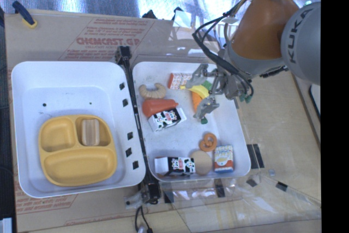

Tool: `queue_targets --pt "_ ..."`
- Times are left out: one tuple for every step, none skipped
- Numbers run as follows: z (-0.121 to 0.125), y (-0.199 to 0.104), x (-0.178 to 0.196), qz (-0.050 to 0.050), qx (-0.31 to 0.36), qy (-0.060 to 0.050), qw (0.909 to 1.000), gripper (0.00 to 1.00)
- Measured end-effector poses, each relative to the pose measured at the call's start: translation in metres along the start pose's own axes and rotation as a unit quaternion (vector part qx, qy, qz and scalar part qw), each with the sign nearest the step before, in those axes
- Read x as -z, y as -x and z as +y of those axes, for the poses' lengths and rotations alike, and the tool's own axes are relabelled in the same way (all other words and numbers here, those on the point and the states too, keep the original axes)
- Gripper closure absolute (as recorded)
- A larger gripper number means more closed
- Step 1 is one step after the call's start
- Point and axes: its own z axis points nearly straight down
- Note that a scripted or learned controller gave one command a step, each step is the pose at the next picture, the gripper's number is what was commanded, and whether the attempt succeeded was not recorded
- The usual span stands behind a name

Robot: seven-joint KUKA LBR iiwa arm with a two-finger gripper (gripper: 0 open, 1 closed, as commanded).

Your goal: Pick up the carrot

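Gripper (207, 100) low over right bin (240, 133), hanging at the carrot's (195, 101) view-right edge, partly covering it; grasp state: cannot tell, wrist hardware and cables block the tips; no sign of the carrot lifted off the bin floor.

Carrot orange, short, lying in the upper part of the right bin; banana (199, 89) touching the carrot's upper side; orange-and-white box (178, 81) up and view-left of the carrot, near; bread ring (152, 90) further view-left of the carrot, well apart; red wedge (158, 106) view-left of the carrot at about the same height, apart; cow-print carton (167, 119) down and view-left of the carrot, touching the red wedge.

Pretzel (208, 142) below the carrot, apart; juice box (223, 158) below and view-right of the carrot, well apart, at the bin's near wall; beige ball (202, 162) straight below the carrot, beside the juice box; second cow-print carton (175, 165) below and view-left of the carrot, touching the ball.

Left bin (32, 79) far view-left of the carrot; yellow divided plate (76, 163) inside it; tan block (90, 131) in the plate's upper right compartment.

Arm (267, 30) up and view-right of the carrot, orange band visible.
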Motion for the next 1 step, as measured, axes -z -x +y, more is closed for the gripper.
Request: queue_targets --pt "-0.0573 0.0115 -0.1137 0.003 0.113 0.003 0.9936 0.0"
